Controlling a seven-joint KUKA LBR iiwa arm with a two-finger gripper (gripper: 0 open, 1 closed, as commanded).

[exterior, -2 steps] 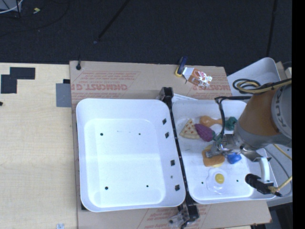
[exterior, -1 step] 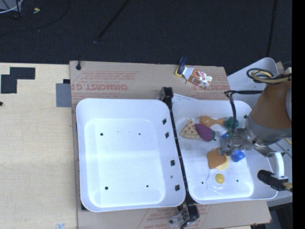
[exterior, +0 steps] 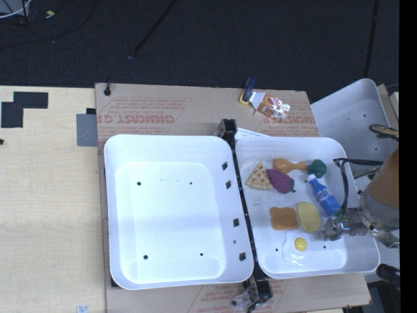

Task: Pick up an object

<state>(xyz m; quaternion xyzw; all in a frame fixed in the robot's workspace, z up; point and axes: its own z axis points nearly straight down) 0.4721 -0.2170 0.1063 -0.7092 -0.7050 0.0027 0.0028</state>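
Your jaws (exterior: pixel 333 230) sit low in the right bin (exterior: pixel 365 263), beside the yellow toy (exterior: pixel 308 216); I cannot tell their state. The toy looks light and smooth. Pinch its middle.

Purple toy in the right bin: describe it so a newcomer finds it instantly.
Look in the right bin, upper middle. The purple toy lies beside the waffle-patterned wedge, below the orange piece. It is the bin's sole dark purple item, oval like an eggplant.
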